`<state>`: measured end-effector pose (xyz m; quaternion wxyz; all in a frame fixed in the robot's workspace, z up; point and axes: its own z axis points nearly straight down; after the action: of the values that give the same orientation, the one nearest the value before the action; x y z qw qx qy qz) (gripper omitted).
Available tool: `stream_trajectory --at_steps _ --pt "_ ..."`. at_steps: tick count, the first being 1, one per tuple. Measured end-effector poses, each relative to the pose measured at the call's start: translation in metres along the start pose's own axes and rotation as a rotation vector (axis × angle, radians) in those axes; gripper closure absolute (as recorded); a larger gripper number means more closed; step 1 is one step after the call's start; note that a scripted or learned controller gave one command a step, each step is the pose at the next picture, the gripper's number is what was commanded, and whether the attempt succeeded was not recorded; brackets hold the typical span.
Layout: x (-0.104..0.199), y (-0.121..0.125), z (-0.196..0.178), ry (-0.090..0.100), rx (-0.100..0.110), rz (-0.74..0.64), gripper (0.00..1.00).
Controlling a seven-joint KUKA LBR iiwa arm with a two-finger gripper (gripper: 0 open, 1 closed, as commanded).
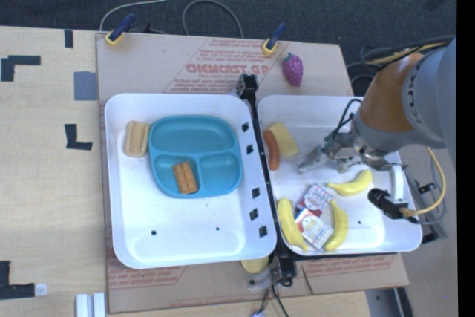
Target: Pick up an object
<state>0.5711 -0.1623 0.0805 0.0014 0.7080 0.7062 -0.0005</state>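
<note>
In the right white bin [386, 237], at five o'clock, lie three yellow plastic bananas [352, 182] and two printed packets [318, 197]; gripper [313, 158] fingers spread, holding nothing.

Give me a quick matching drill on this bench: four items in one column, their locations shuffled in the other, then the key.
Items:
1. purple grapes
2. blue tray
3. snack packet
4. gripper

Places:
A. in the left bin
B. right bin, between bananas
C. on the cardboard, outside both bins
D. over the right bin, above the packet

Pairs: 1-C, 2-A, 3-B, 4-D
</note>
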Motion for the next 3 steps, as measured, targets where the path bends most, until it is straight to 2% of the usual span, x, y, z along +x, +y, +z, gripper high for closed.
stream_trajectory --at_steps 1,2,3 --pt "0.057 0.064 -0.050 0.003 -0.005 -0.011 0.00" --pt "0.066 0.060 -0.003 0.000 0.000 -0.005 0.00" --pt "0.066 0.092 -0.005 0.001 0.001 -0.005 0.00"
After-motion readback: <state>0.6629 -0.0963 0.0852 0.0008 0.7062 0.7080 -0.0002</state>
